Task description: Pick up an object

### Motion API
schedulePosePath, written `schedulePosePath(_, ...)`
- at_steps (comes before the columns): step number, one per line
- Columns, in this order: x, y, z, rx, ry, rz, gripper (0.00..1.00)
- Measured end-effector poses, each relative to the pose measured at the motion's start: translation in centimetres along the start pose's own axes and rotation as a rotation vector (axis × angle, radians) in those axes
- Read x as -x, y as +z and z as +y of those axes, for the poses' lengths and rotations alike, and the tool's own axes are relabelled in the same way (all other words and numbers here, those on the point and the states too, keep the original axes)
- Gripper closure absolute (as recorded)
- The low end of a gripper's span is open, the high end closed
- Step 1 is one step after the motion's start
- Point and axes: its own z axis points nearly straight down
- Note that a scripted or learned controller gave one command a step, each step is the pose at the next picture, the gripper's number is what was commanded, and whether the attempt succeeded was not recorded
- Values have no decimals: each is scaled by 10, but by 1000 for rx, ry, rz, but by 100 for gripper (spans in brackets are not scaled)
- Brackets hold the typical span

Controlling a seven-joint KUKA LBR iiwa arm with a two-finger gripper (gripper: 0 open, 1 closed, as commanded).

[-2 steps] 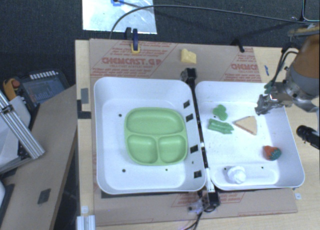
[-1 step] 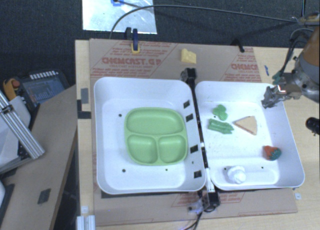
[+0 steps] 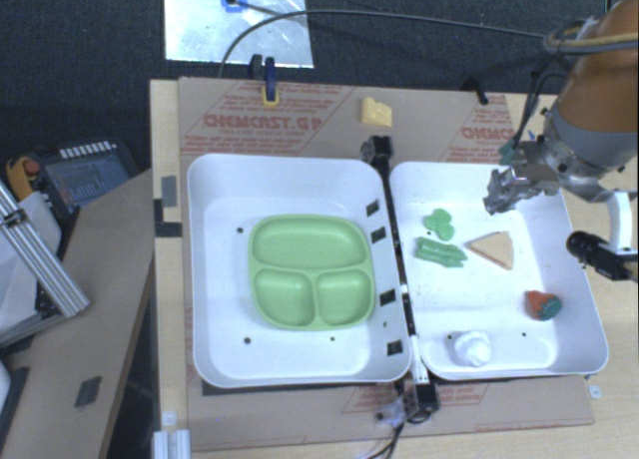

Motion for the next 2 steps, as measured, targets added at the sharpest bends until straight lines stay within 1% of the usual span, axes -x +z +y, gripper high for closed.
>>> schedulePosePath(1, -55, -2, 10, 0, 0, 0, 100)
schedulePosePath(2, -115, 13, 24, -1, -1, 1, 100)
